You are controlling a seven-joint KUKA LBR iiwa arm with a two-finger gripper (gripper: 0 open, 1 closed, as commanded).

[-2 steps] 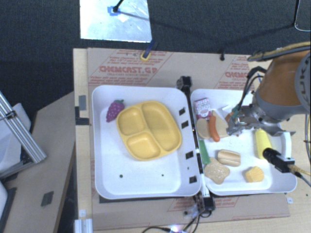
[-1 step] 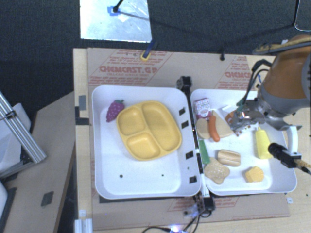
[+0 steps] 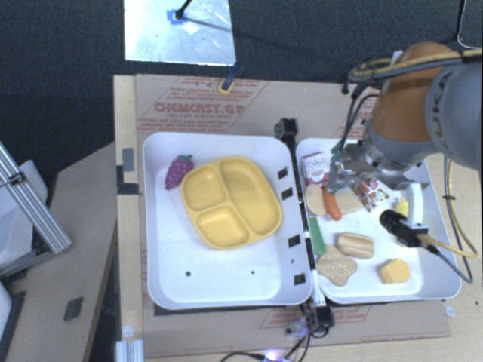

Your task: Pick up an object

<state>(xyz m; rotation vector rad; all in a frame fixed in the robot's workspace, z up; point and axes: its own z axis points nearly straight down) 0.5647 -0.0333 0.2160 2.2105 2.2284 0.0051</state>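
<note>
tool (image 3: 341,173) hangs over the right bin (image 3: 441,274) (finger state: cannot tell), above the carrot (image 3: 332,204).

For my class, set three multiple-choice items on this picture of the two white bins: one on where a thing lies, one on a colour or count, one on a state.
1. Where does the purple grape bunch lie?
A. In the left bin, beside the yellow tray
B. In the right bin
C. On the yellow tray

2. How many compartments has the yellow tray?
A. Two
B. Three
C. Five

3. Where is the gripper?
A. Over the left bin
B. Above the cardboard, outside the bins
C. Low over the right bin, near the carrot

Key: 1 A, the grapes rest on the left bin floor at the tray's upper left. 2 B, three hollows show. 3 C, the gripper hangs just above the carrot in the right bin.
</note>
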